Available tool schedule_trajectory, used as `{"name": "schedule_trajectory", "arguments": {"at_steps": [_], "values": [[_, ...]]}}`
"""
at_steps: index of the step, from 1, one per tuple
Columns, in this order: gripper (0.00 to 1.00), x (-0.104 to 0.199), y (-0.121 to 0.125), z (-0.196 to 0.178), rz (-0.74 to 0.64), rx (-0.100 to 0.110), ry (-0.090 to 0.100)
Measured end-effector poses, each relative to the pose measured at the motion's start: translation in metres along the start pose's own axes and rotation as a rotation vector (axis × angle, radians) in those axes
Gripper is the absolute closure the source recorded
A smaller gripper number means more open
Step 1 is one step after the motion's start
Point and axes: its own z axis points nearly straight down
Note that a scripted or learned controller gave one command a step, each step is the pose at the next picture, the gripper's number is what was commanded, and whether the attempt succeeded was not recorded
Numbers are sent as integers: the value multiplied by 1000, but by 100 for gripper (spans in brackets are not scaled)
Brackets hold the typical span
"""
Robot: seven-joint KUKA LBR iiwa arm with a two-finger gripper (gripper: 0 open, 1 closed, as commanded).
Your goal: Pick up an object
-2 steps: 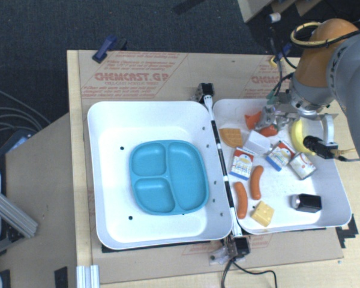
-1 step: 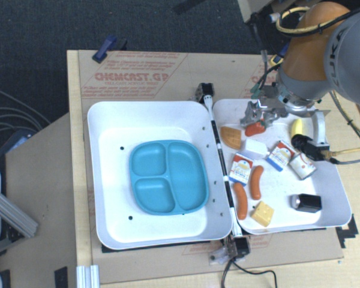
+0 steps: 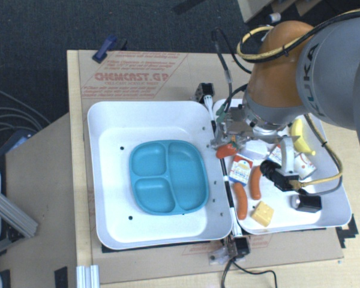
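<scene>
Near edge: cardboard bench (image 3: pixel 138 77) bearing both bins. Right bin (image 3: pixel 330 212): cheese wedge (image 3: pixel 263 213), sausages (image 3: pixel 242 200), banana (image 3: pixel 300 135). Gripper (image 3: pixel 228 141) above red item (image 3: pixel 225 150); finger state unclear. Left bin (image 3: pixel 108 137): blue tray (image 3: pixel 168 177). Beyond: dark carpet (image 3: pixel 60 17).

Two white bins (image 3: pixel 108 221), one blue tray (image 3: pixel 168 177), two sausages (image 3: pixel 242 200), one banana (image 3: pixel 300 137).

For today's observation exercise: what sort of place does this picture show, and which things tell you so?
Probably a robotics lab test bench: a robot arm reaches over two white bins, toy food such as a banana lies in one, and loose cables run alongside.
</scene>
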Motion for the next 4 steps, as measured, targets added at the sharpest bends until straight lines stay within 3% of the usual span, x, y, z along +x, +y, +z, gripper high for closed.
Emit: {"name": "schedule_trajectory", "arguments": {"at_steps": [1, 2, 3, 4], "values": [[100, -5, -14, -35, 2, -4, -1], [100, 58, -77, -48, 0, 1, -1], [100, 0, -76, -64, 2, -4, -2], [100, 56, -77, -50, 0, 0, -1]]}}
